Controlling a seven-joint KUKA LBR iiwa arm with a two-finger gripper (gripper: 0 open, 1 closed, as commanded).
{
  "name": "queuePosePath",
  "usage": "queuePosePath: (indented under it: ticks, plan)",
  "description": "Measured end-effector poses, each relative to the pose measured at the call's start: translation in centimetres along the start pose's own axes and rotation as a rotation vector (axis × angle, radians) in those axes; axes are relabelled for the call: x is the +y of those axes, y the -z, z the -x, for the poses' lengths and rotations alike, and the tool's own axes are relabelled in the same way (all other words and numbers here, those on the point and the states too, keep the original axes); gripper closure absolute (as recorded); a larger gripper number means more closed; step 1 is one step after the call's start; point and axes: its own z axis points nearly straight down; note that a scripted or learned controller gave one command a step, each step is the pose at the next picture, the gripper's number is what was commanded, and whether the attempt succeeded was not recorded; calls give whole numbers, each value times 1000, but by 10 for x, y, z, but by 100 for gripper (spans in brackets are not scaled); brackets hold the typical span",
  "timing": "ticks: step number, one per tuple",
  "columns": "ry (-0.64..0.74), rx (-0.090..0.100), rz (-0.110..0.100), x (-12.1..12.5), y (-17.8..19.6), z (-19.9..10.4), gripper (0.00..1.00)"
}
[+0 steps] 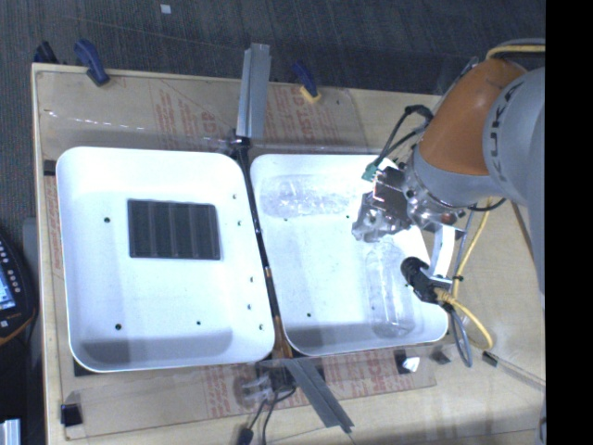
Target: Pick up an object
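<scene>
- Arm (482, 128) reaches in from the right, wrist over the right bin (315, 332).
- Gripper (375, 225) sits low over that bin's upper right area, near the bin's right wall.
- Gripper state: cannot tell, too small and cluttered by cables and metal parts.
- Two clear plastic items in the right bin, both hard to read against the white floor.
- Clear bottle (387, 290) lies lengthwise along the right wall, just below the gripper; top end looks near or under the gripper, contact not resolvable.
- Clear crumpled plastic piece (301, 197) lies near the bin's top edge, left of the gripper, apart from it.
- Left bin (83, 323) holds a dark ribbed flat pad (174, 229), well apart from the arm.
- Progress, my read: approach to a target looks done or nearly so; likely target is the bottle.
- Nothing visibly lifted; both clear items seem to rest on the bin floor.
- Left to do: secure a grasp and raise the object clear of the bin.
</scene>
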Motion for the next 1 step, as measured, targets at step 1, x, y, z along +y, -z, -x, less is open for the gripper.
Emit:
queuePosePath:
  ticks: [1]
  plan:
    - [-347,-1,-4,13,-39,-25,100]
